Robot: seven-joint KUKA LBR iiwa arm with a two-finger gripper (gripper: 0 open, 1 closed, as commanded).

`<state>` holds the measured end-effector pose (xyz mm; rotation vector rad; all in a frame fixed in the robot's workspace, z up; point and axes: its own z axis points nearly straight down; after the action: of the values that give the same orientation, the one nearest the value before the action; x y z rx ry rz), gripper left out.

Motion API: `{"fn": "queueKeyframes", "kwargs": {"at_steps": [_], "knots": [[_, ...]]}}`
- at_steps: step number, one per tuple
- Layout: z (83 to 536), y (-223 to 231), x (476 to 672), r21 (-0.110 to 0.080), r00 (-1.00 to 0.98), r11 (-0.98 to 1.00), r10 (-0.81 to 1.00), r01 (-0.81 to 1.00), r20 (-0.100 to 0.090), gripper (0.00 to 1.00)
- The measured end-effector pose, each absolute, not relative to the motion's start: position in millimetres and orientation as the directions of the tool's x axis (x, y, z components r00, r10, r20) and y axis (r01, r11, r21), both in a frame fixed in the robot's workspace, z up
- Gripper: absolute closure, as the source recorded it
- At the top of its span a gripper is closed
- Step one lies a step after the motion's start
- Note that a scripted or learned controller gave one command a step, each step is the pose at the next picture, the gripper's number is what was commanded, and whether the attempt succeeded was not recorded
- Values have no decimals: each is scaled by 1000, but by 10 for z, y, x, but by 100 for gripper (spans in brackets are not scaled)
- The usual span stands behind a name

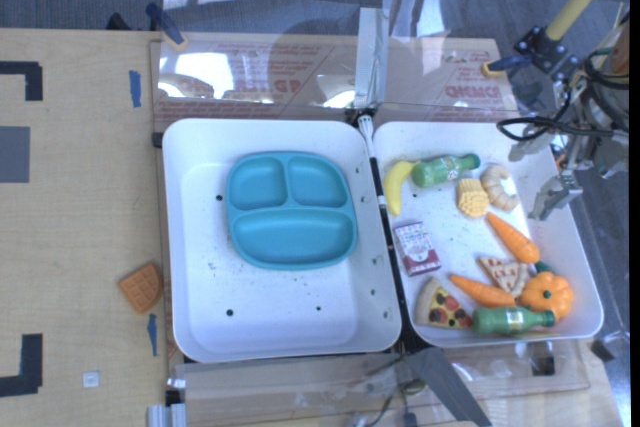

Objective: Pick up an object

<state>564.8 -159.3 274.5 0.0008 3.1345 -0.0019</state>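
White plastic forms both shallow bins on the worktop. The right bin holds a scatter of toy food: a yellow banana touching a green bottle lying on its side, a yellow corn cob just beside a pale bread roll, and a small red carton lying flat near the bin's left wall. Lower down, an orange carrot slants toward an orange pumpkin, with a waffle-like wedge and a second carrot between them. A pizza slice sits at the front beside a second green bottle, which touches the pumpkin. These pieces crowd together, so few stand apart from their neighbours.

The left bin carries a blue divided plate. A small waffle lies on the worktop outside the bins.

The gripper hangs over the right bin's far right rim, near the bread roll; whether its fingers are apart or together cannot be told.
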Motion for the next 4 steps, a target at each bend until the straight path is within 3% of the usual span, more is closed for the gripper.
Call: {"fn": "queueKeyframes", "kwargs": {"at_steps": [1,2,3,4], "knots": [[1635,-1717,5228,2,-996,996,-88,-88,3,0],[954,-1968,5269,-3,-999,999,-46,-46,-18,0],[964,-1802,5067,-11,-999,999,-35,-34,-30,0],[941,-1869,5208,-3,-999,1000,30,30,-12,0]]}}
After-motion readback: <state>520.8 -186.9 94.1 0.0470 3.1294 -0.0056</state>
